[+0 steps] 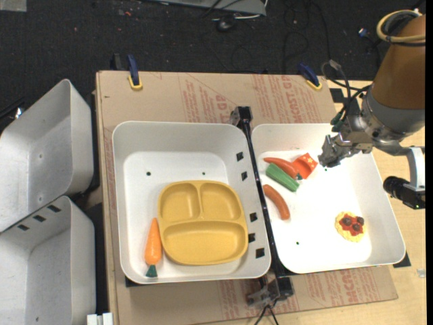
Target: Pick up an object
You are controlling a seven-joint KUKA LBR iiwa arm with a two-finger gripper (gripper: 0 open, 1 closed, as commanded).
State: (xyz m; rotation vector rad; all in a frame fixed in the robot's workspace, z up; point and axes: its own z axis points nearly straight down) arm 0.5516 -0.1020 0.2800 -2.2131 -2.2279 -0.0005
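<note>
Overhead, the grey arm with its orange band reaches in from the right, and its dark two-finger gripper (pixel 331 154) hangs over the far part of the right shallow white bin (pixel 379 181). Whether it is released or clenched cannot be told at this slant; nothing shows between its tips.

Just left of the gripper, in the far left part of that bin, lies a small cluster: a flat orange-red plastic piece (pixel 306 164), a slim red-orange chilli-shaped toy (pixel 279 162) touching it, and a green pepper-shaped toy (pixel 282 179) lying slantwise just nearer than the chilli. Nearer still, close to the bin's left wall, lies a brown-red toy sausage (pixel 277 201), apart from the green toy. Well apart from these, toward the near right of the same bin, sits a small round yellow toy pizza with dark red toppings (pixel 350 226).

The left shallow white bin (pixel 135 154) holds a yellow plastic tray with three compartments (pixel 202 223), lying flat in its near half. Beside the tray's left edge lies an orange toy carrot with a green stub (pixel 153 246), pointing far, its stub toward the near wall.

Both bins rest on a brown cardboard sheet (pixel 203 93) clamped at its far edge.
</note>
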